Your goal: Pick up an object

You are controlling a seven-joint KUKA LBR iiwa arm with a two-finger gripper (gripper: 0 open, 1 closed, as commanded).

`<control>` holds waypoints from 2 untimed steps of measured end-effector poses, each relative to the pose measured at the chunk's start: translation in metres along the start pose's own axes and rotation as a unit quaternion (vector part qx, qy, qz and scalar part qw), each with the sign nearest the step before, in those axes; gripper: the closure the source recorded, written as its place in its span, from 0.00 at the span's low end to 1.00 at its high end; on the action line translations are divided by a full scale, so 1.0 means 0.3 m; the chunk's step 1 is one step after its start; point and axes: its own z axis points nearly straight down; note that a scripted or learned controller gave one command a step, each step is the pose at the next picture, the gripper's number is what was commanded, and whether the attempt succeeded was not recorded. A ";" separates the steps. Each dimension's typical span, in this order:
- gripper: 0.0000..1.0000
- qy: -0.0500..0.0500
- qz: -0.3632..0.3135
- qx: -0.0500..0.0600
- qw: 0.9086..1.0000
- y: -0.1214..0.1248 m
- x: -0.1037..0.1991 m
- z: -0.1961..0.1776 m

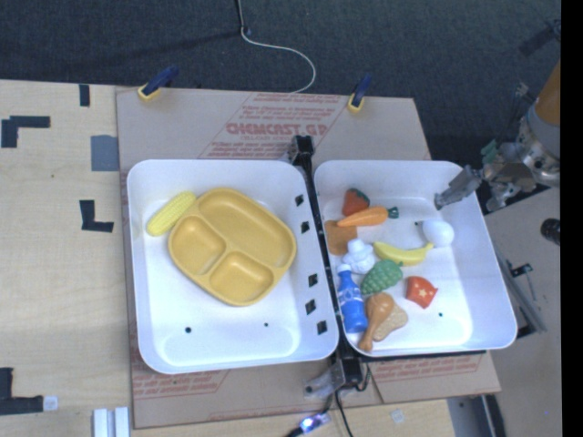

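Tool (453, 194) at 2 o'clock over right bin (487, 244) rim, grip state unreadable. Egg (438, 233) sits just below it, likely the nearest target; nothing grasped.

We see two white bins side by side on the counter.
The left bin (150, 335) holds a yellow tray (232, 244) and corn (170, 213); our tool (455, 192) hovers over the right bin (487, 317), near a white egg (439, 233) and banana (404, 252).
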 end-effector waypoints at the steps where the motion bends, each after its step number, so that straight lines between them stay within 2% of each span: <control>1: 0.00 -0.001 -0.002 -0.006 1.000 0.008 0.003 -0.026; 2: 0.00 -0.001 -0.002 -0.005 1.000 -0.015 -0.003 0.128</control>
